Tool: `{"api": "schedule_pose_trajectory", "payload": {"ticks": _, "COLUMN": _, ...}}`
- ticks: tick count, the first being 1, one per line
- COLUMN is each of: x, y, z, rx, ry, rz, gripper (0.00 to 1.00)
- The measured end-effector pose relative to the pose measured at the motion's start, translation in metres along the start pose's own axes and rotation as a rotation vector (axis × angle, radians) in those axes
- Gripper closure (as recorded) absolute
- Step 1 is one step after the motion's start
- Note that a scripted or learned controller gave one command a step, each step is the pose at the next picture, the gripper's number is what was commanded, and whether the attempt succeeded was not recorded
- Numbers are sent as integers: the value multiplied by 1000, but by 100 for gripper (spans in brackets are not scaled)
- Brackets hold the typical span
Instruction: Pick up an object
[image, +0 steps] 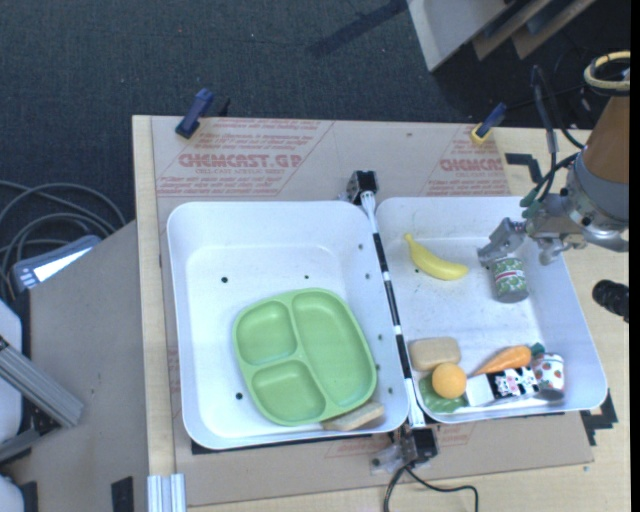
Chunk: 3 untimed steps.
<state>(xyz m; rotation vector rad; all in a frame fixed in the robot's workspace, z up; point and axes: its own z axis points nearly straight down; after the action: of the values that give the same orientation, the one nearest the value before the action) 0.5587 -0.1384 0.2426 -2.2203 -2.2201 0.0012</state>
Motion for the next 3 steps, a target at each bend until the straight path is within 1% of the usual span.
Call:
{"api": "schedule_pose_trajectory", "payload": {"ticks": 1, "x": -42, "y": 44, "z": 146, "rx": -3, "ry": -2, "rz": 0, "gripper": 0}}
{"api": "schedule_pose_trajectory", "payload": {"ticks": 2, "x": -32, "y": -9, "z": 152, "rx": -17, "ry": -11, "rz": 2, "gripper": 0}}
{"api": "schedule_pose_trajectory", "payload": {"ticks": 3, "x": -33, "y": -8, "z": 142, "rx": -21, "ry": -13, "rz": 3, "gripper": 100}}
